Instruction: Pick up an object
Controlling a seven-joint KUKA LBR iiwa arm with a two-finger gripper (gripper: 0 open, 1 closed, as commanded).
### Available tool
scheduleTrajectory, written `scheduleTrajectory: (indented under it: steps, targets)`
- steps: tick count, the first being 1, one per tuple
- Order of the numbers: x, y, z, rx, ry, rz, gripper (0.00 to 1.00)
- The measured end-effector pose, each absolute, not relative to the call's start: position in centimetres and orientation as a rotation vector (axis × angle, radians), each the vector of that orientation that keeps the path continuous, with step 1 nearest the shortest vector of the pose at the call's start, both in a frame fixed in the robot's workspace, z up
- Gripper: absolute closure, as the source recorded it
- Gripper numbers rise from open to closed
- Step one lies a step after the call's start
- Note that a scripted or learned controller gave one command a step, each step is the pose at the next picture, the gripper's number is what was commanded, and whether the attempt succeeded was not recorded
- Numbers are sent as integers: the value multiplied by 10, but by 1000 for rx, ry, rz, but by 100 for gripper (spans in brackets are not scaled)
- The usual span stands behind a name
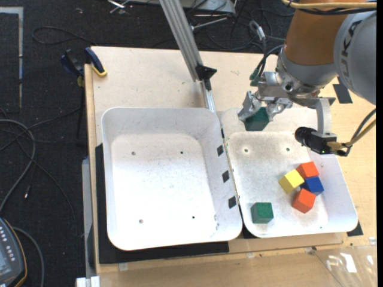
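Toward the upper right of the frame, the grey arm [335, 34] with its orange band reaches in over the far edge of the right bin [335, 217]. Its pincer [261, 113] hangs just above that bin's upper left corner, and a dark green block [258, 120] sits between the fingers, clamped there and lifted off the bin floor.

Lower in the same bin, near its bottom edge, a second green cube [261, 212] rests alone on the white floor. To the right of it, four cubes huddle together: a yellow cube [292, 180] at the left of the group, an orange cube [309, 170] at the top, a blue cube [313, 185] just below that, and a red-orange cube [303, 200] at the bottom, each touching or nearly touching its neighbour.

The left bin [119, 124] lies beside the right one, their rims overlapping near the middle of the frame. Both sit on the pale wooden tabletop [149, 76]. A slanted metal rail [182, 31] crosses the upper middle, and a blue and yellow clamp [90, 61] grips the tabletop's upper left corner.
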State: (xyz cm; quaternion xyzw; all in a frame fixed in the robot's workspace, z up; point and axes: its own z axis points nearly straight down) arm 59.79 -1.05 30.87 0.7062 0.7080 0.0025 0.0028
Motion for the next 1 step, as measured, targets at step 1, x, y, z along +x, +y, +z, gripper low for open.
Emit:
scheduleTrajectory:
  steps: [1]
  targets:
    - [610,49,202,2219,2233,-8,100]
